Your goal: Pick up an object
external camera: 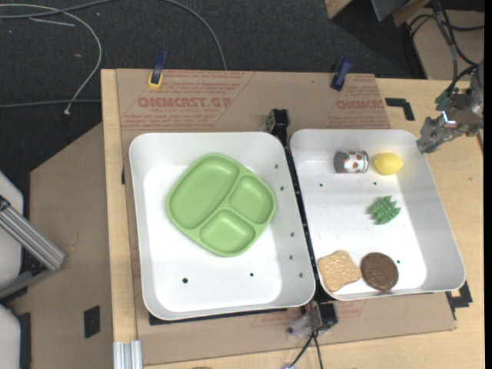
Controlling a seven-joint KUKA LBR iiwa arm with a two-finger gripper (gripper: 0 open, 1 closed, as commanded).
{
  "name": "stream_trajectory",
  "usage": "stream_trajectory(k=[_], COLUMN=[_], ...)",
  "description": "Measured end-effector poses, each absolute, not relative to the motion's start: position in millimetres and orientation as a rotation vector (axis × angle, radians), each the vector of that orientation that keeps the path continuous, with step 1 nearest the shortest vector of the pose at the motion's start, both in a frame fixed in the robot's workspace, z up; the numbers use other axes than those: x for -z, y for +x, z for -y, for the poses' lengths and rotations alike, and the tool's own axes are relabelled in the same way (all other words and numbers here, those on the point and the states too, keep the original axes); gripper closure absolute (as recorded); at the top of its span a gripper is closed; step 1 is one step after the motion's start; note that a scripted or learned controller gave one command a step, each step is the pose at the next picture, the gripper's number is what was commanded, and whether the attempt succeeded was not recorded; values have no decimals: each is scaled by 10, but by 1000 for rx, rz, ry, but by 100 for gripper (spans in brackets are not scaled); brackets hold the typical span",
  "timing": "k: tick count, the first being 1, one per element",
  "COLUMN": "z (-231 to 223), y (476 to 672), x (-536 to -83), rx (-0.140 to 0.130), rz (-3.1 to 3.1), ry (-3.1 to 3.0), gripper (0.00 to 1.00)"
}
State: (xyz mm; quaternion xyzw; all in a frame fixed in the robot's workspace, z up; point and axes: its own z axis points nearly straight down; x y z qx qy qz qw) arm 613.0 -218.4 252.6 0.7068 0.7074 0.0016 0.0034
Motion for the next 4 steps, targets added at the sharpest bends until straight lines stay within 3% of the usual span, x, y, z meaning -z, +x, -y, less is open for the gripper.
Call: stream_trajectory(k=[4], z=[34], y=[5787], x=[-2543], rx=[0], rz=[-2231], ry=[2217], gripper=[100])
